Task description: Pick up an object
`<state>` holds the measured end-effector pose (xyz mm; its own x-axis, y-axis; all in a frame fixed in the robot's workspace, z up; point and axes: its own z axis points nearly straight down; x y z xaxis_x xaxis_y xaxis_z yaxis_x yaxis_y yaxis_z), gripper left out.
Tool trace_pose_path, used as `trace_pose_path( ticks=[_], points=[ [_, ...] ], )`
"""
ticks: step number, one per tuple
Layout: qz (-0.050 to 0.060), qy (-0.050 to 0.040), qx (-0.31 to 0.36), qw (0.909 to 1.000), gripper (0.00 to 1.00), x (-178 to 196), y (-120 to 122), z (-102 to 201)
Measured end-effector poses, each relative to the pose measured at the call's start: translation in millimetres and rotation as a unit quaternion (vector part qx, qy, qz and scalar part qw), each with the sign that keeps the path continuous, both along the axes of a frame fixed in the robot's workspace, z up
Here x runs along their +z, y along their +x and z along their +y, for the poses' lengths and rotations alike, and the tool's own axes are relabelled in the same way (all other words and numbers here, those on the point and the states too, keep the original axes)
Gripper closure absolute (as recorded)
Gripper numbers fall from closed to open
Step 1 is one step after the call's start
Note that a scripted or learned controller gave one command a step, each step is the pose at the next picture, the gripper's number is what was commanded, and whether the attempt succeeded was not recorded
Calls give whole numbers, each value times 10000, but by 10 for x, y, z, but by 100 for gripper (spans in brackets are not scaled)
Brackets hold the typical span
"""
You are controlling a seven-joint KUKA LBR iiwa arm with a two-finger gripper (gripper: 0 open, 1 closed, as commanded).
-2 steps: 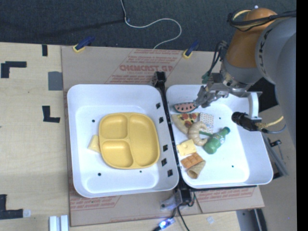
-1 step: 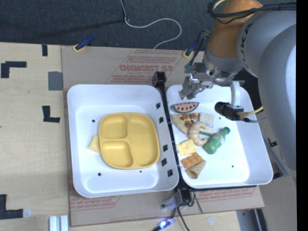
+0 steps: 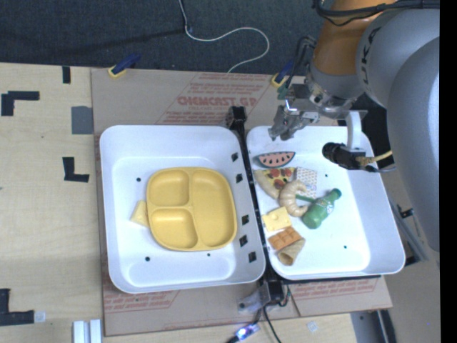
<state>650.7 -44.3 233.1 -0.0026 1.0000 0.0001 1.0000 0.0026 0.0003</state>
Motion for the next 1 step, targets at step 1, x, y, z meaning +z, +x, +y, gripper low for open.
trace_pose_path(
  ticks=[1],
  points=[
    [13, -9, -6, 10000, 100, -191, 1, 28]
  ],
)
